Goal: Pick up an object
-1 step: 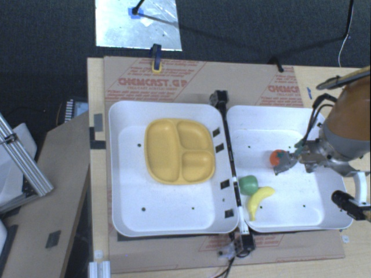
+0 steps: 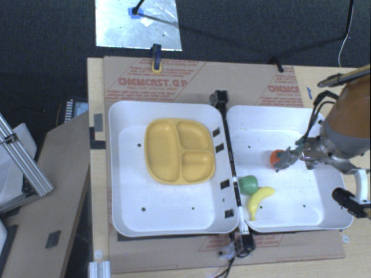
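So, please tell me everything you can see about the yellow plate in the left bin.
The yellow divided plate looks like smooth plastic, a rounded square with a raised rim. Ridges split it into three compartments: one long section on its left side and two smaller ones on the right, one above the other. Nothing lies in any of them. It sits flat, right side up, near the middle of the left bin, slightly toward the far edge, resting on the bin floor. It touches no other object, and the bin walls stand apart from it.

You've got a small orange-red object mid right bin, and a green round piece touching a yellow banana near the divider.
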You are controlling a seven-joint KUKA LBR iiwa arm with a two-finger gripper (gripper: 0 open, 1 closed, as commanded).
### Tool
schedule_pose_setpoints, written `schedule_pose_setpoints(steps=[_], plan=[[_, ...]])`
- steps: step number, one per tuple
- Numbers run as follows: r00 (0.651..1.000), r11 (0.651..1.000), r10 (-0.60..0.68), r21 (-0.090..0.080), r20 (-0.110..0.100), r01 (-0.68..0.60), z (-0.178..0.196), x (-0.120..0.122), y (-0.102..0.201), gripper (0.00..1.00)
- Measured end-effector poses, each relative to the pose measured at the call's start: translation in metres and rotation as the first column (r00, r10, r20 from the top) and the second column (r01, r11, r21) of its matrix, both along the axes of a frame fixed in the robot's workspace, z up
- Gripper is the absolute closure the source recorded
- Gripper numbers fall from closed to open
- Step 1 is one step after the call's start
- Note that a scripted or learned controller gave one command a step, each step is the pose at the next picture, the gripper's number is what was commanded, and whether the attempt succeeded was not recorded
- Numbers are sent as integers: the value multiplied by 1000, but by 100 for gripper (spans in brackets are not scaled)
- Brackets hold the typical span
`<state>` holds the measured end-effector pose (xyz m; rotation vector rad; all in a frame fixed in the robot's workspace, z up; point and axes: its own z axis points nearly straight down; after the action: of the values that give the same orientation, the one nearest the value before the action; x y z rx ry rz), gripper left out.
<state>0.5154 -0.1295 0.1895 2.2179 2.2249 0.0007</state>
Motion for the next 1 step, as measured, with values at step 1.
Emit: schedule_pose_setpoints(steps=[1], plan=[[1000,1000,-2,1,-2,2,-57,9,4,0]])
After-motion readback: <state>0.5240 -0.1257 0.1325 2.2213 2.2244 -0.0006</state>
